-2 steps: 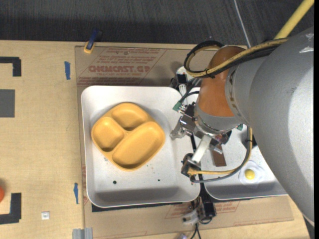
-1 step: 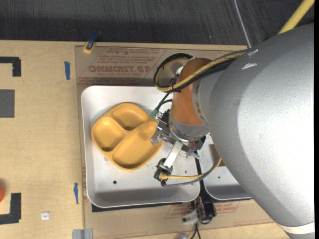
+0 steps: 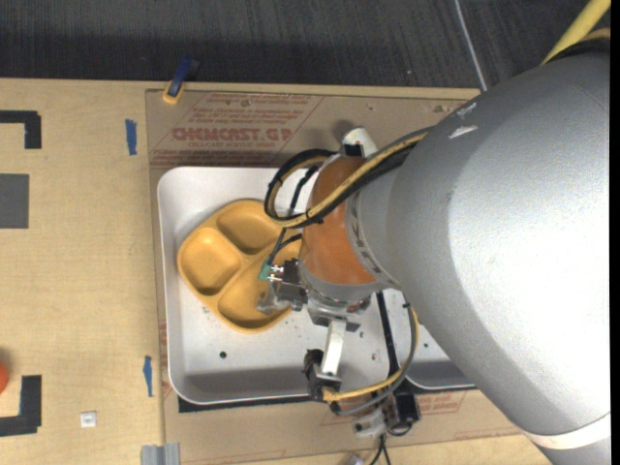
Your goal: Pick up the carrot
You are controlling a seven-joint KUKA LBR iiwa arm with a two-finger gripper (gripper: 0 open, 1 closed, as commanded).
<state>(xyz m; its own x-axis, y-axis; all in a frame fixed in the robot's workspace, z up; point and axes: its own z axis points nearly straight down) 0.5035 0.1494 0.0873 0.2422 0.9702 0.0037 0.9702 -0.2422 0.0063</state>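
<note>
The big grey arm (image 3: 504, 231) was closest to the camera and hid most of the right side. It reached in over the left bin (image 3: 167, 260). Just a small piece of the right bin (image 3: 441, 371) peeked out from under it.

Past the arm's fat part came the orange band (image 3: 329, 245), with black cables (image 3: 291, 168) looping over it. Below the band the gripper (image 3: 287, 289) pointed down into the left bin. It sat right at the edge of a yellow dish (image 3: 218, 260). The wrist covered the gripper from above, so nobody could tell if it was spread wide, closed up, or clamped on anything.

The yellow dish lay in the left bin and had three hollow parts. All three looked bare. Nobody could tell where the carrot was. It may have been under the wrist, hidden from the camera.

Farther off, at the left edge of the bench (image 3: 77, 260), sat a small orange-red thing (image 3: 3, 378). It was cut off too much to name. At the far end there was a bit of blue tape (image 3: 131, 136).

The arm seemed to be at the reaching-down step, low in the bin and ready to grab. Next it would need to close on the carrot, if the carrot was there, and then lift straight up. It should go slowly so it would not bump the dish.
</note>
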